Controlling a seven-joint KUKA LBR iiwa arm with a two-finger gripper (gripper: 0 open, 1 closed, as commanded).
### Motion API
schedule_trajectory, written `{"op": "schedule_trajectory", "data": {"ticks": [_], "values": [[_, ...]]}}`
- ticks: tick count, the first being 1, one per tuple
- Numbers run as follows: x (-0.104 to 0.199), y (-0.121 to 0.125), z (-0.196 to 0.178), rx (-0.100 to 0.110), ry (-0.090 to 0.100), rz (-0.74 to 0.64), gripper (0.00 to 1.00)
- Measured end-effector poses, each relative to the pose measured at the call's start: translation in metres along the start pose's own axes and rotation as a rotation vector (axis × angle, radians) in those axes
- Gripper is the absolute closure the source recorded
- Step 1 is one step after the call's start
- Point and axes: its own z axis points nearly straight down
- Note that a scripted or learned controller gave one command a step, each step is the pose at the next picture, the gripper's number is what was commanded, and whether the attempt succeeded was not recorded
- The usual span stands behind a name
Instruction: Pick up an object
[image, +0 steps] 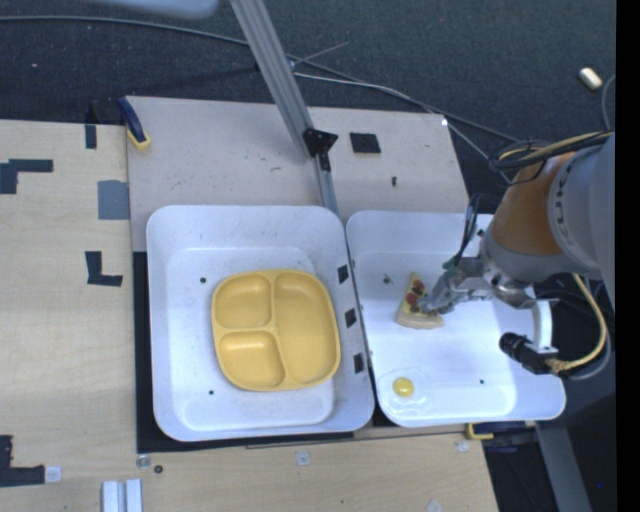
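Pizza slice (416, 308) lies pointing up-view, crust nearest; jaws (437, 297) touch it, grip state unclear.

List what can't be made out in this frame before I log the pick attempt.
- Gripper fingers: too small and dark in the camera view to judge.
- Pizza slice toy: right edge hidden by the gripper; contact unclear.
- Small yellow object: too small to identify.

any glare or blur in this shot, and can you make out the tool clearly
Camera view: even soft light, mild glare on the white bins; yellow tray sharp; tool small and smeared over the pizza-slice toy, its fingers unresolved; faint shadows only.
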Motion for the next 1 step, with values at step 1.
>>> {"op": "schedule_trajectory", "data": {"ticks": [1], "values": [[0.0017,-0.0041,-0.0429,0.007,0.006,0.000,1.00]]}}
